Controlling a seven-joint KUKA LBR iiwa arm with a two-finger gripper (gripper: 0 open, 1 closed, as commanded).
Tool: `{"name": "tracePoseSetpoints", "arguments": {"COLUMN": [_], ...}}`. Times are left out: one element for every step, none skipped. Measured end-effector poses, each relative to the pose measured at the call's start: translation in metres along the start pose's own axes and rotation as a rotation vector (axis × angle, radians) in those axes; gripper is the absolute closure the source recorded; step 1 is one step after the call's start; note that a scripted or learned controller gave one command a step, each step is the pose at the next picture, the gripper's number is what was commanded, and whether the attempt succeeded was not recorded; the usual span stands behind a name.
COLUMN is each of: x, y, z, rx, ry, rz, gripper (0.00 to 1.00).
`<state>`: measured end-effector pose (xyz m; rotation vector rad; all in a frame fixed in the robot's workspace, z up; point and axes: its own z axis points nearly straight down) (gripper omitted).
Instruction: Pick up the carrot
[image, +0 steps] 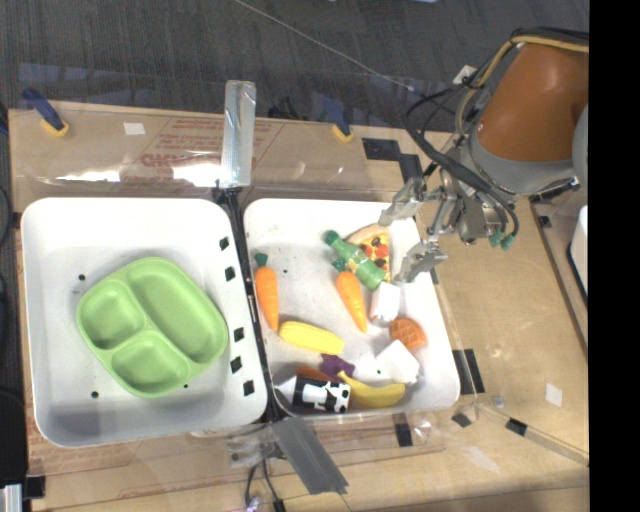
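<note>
Two orange carrots with green tops lie in the right bin (440, 330). One carrot (266, 296) rests along the bin's left wall. The other carrot (351, 299) lies near the middle, just below a pizza slice (371, 246). My gripper (411, 233) hangs over the bin's upper right corner, to the right of the pizza slice and above and right of the middle carrot. Its two fingers stand open and hold nothing.
The right bin also holds a yellow corn piece (310, 337), a banana (377, 393), a black-and-white cow toy (316, 394), a purple item (333, 365), white blocks (387, 301) and an orange piece (408, 332). A green divided plate (150, 325) lies in the left bin.
</note>
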<state>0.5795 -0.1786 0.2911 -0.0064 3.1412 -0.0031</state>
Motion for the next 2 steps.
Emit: {"name": "tracePoseSetpoints", "arguments": {"x": [-0.019, -0.024], "y": [0.011, 0.012], "z": [0.182, 0.164], "rx": [-0.005, -0.002], "ry": [0.013, -0.002], "rz": [0.159, 0.151], "gripper": [0.0, 1.0]}}
